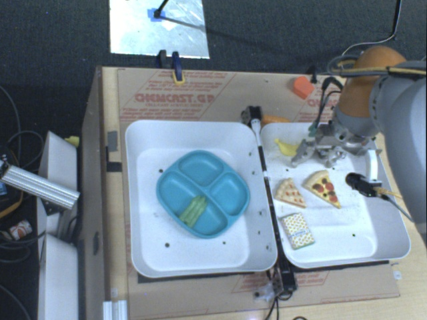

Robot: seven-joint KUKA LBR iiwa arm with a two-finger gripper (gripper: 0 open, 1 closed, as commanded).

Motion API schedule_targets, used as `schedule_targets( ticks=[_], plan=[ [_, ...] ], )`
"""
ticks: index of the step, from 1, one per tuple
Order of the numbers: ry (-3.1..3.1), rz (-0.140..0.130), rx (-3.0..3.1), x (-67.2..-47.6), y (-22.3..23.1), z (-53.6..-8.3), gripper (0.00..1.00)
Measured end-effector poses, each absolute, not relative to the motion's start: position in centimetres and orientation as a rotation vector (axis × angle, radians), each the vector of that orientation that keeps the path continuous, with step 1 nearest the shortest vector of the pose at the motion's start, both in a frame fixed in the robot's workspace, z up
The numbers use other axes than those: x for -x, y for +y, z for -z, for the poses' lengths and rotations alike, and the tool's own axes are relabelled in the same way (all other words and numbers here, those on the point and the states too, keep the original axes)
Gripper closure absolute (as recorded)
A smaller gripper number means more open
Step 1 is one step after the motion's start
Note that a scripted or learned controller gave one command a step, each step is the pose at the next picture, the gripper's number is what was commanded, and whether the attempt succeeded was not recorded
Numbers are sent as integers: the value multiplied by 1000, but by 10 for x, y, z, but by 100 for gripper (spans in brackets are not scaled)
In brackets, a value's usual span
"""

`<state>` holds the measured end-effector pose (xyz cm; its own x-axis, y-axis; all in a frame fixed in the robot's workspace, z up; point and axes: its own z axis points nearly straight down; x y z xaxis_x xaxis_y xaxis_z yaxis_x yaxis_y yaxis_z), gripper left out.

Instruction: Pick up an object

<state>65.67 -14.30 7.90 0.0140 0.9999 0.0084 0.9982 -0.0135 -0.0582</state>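
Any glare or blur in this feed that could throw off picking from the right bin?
Camera view: even, soft lighting; right bin floor bright but not blown out. Pizza slice and yellow piece read clearly. Gripper looks slightly soft. Strong glare sits on the foil sheet beyond the bench.

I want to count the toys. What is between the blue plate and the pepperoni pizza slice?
In the camera view, another pizza slice lies between the blue plate and the pepperoni pizza slice, past the bins' touching walls.

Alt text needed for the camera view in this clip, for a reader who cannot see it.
A grey arm's gripper hangs over the right bin, near a yellow piece, two pizza slices and a patterned card. The left bin holds a blue divided plate with a green item.
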Motion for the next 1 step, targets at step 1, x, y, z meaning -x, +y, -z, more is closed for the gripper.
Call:
schedule_targets(
  ticks=[1],
  plan=[
    [-2224, 1, 2220, -620, -137, -85, 0]
  ],
)
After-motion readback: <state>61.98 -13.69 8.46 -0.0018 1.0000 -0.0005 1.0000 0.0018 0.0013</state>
